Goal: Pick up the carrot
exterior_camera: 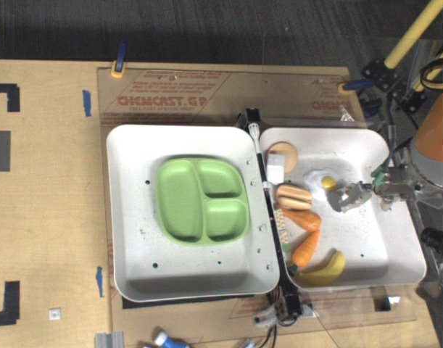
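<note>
Two white bins sat side by side on the bench: left bin [127,194] w/ a green divided plate [201,199], right bin [377,151] w/ the food items. Carrot [305,248] lay tilted near the right bin's left wall, low in the bin, just above a banana [324,267] & just under an orange-red piece [302,219]. A hot dog [294,196] sat above those, a round tan piece [282,153] near the top. Gripper [342,196] hung over mid-bin, right of the hot dog, apart from the carrot; nothing seen between the fingers, and couldn't tell if they were open or closed.
</note>
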Available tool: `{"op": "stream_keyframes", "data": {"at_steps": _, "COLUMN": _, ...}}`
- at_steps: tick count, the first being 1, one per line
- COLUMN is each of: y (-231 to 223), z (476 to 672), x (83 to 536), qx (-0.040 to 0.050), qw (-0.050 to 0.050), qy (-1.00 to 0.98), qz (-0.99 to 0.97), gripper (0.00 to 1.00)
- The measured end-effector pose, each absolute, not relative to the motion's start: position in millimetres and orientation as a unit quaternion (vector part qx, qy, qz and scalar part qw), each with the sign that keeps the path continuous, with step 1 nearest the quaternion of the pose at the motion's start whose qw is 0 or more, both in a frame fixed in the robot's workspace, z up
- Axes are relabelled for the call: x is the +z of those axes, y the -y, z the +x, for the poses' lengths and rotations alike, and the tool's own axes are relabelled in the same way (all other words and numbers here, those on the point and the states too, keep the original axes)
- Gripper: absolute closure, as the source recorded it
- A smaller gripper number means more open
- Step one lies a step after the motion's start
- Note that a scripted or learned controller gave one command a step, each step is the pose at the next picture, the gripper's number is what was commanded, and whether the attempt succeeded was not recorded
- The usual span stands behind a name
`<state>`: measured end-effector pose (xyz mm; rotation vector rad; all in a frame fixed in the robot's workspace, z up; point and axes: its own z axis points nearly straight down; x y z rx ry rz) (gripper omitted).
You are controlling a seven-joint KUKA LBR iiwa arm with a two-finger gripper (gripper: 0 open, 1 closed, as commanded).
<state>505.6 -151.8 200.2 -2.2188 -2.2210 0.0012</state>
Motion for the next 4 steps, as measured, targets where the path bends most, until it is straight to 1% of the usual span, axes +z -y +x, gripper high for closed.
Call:
{"op": "stream_keyframes", "data": {"at_steps": 1, "y": 123, "z": 494.8, "x": 96, "qx": -0.0010, "qw": -0.001, "qy": 0.672, "qz": -0.740, "gripper": 0.00}}
{"op": "stream_keyframes", "data": {"at_steps": 2, "y": 102, "z": 482.3, "x": 89, "qx": -0.0009, "qw": -0.007, "qy": 0.724, "qz": -0.690, "gripper": 0.00}}
{"op": "stream_keyframes", "data": {"at_steps": 3, "y": 104, "z": 485.2, "x": 101, "qx": -0.0021, "qw": -0.014, "qy": 0.723, "qz": -0.691, "gripper": 1.00}}
{"op": "stream_keyframes", "data": {"at_steps": 4, "y": 104, "z": 484.9, "x": 100, "qx": -0.0018, "qw": -0.014, "qy": 0.723, "qz": -0.691, "gripper": 0.00}}
